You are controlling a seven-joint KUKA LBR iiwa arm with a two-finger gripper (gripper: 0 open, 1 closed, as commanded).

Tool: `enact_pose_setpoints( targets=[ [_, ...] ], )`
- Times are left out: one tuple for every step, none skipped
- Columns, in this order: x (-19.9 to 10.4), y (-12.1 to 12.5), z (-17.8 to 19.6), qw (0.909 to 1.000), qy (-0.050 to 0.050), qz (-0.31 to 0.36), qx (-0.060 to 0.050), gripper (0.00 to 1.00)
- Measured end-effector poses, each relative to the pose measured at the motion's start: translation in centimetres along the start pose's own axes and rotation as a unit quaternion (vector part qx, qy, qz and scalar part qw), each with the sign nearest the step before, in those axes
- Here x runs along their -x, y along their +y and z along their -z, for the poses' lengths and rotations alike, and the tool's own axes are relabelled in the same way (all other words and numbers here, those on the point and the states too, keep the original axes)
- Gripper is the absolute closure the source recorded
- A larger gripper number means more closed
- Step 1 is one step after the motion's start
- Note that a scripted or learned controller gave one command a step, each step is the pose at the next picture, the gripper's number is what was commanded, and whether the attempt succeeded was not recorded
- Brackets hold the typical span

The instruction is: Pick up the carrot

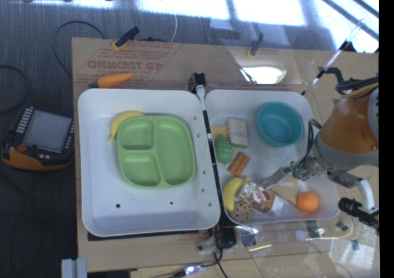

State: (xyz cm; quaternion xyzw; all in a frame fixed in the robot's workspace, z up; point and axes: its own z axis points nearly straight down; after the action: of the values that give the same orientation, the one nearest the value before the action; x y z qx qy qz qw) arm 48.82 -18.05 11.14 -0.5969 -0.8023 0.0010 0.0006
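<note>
The carrot (114, 79), small and orange, lies on the brown bench just beyond the far edge of the left bin (92, 166), near that bin's back left corner. My gripper (277, 178) is far from it, low inside the right bin (320, 111). It points left between an orange fruit (307, 202) and an orange block (239, 163). The arm's orange band (351, 128) sits above the right bin's right side.
The left bin holds a green divided plate (154, 150) and a banana (123, 122). In the right bin lie a blue bowl (280, 123), a green toy (223, 149), another banana (232, 192) and a snack packet (253, 198). A black post (197, 81) stands between the bins.
</note>
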Motion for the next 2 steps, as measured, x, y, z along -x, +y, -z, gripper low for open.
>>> enact_pose_setpoints(
  targets=[
    [4.4, -0.1, 9.9, 0.9862, -0.002, 0.166, 0.001, 0.0],
    [3.6, -1.1, -1.8, 0.977, -0.002, 0.213, 0.002, 0.0]
  ],
)
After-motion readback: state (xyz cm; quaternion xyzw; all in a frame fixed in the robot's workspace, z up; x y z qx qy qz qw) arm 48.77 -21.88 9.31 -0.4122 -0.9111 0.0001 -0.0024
